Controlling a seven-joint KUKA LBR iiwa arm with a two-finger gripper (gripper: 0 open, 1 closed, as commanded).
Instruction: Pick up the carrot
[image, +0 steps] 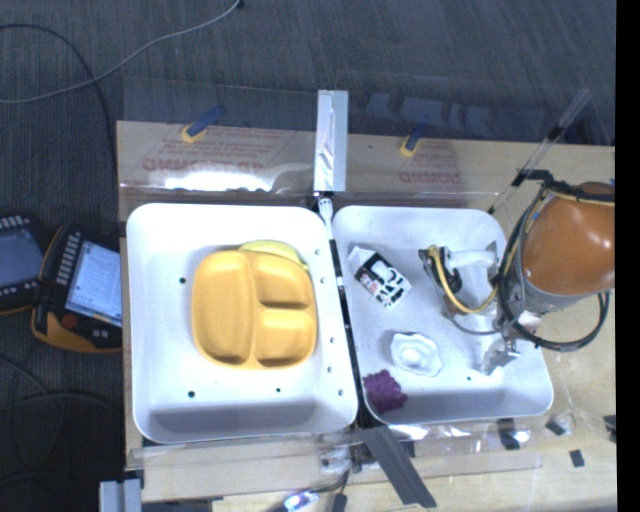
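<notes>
Entry 1: my hand (495, 352), low in the right shallow white bin (445, 395), close to its right wall. I cannot tell its grip state or where the carrot lies.
Risk: grabbing the white egg-shaped toy (415, 353) alongside instead.
Room: bare floor toward the near rim.

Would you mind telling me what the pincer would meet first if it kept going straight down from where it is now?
Probably the bare floor of the right bin; the pincer points down there, beside the white fried-egg toy, though depth is unclear.
</notes>
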